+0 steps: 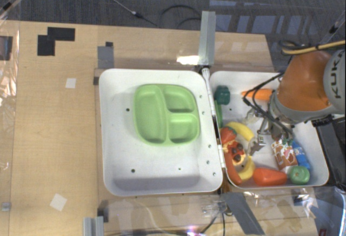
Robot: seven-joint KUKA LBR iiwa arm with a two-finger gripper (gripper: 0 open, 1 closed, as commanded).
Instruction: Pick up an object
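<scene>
My gripper point(263, 137) hangs low in the right bin point(319, 178), under the orange band of the arm. Its metal fingers point down-left, just right of a yellow banana point(241, 130) and above a red-and-yellow toy point(237, 156). A red pepper-like piece point(268, 177) and a green ball point(299, 174) lie along the bin's near edge. A white and red carton point(281, 155) and a blue item point(300, 156) sit right of the fingers. A dark green cup point(221, 94) and an orange carrot point(258, 94) lie at the far end.
The left bin point(116, 175) bears a light green divided plate point(165, 114) in its middle. A metal post point(206, 35) stands at the far side between the bins. Cables trail near the arm at upper right.
</scene>
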